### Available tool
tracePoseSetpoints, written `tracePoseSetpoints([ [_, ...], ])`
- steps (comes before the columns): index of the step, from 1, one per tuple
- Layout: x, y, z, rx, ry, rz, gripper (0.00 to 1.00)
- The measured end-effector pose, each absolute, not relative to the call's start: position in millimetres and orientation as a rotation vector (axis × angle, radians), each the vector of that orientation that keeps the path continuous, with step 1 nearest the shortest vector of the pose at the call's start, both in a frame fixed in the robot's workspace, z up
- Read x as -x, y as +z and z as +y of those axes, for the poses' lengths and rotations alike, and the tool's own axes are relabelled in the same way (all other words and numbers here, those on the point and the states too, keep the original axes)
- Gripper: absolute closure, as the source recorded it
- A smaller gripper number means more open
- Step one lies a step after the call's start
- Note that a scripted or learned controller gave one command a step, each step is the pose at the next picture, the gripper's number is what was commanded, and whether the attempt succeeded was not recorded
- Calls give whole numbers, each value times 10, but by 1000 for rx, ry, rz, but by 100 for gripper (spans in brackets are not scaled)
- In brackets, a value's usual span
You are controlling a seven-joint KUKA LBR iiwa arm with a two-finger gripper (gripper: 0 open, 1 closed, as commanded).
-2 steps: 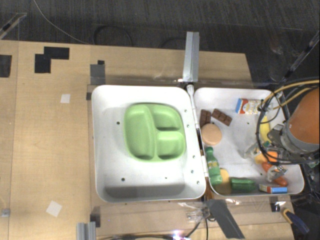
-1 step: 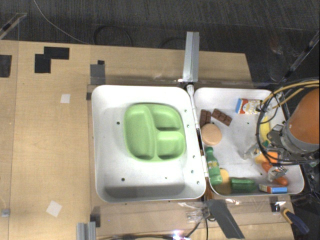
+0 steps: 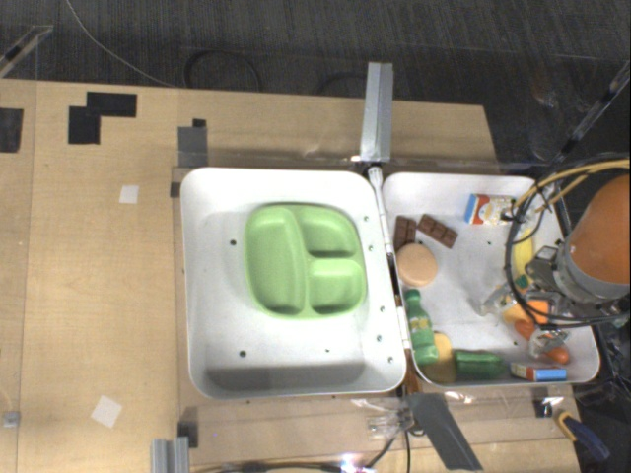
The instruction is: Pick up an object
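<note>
Orange-banded grey arm (image 3: 601, 249) reaches into the right white plastic bin (image 3: 463, 190), its gripper (image 3: 537, 318) low among small orange pieces (image 3: 523, 315) near the bin's far-right wall. Whether the fingers are spread or closed, I cannot tell; cables hide them. Nothing appears lifted, so the pick probably remains to be done. Left of the gripper lie a green bottle (image 3: 421, 328), a round tan disc (image 3: 416, 262) and brown chocolate-like blocks (image 3: 426, 230); bare floor between them offers room. Farther left, the second white bin (image 3: 212, 264) holds a green divided tray (image 3: 304, 258).
</note>
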State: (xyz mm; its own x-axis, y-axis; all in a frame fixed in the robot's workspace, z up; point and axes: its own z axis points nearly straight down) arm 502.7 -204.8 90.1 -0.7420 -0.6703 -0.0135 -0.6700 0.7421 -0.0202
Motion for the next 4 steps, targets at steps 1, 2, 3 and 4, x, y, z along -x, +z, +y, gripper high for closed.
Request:
tracePoseSetpoints([
  [1,-5012,901,-2046,1159,-23,2898,0],
  [2,-5052,1002,-2024,1156,-22,2891,100],
  [3,-5346,1344,-1885,1737,3,2612,100],
  [4,-5800,2274,-1972,1922,-3,2475,100],
])
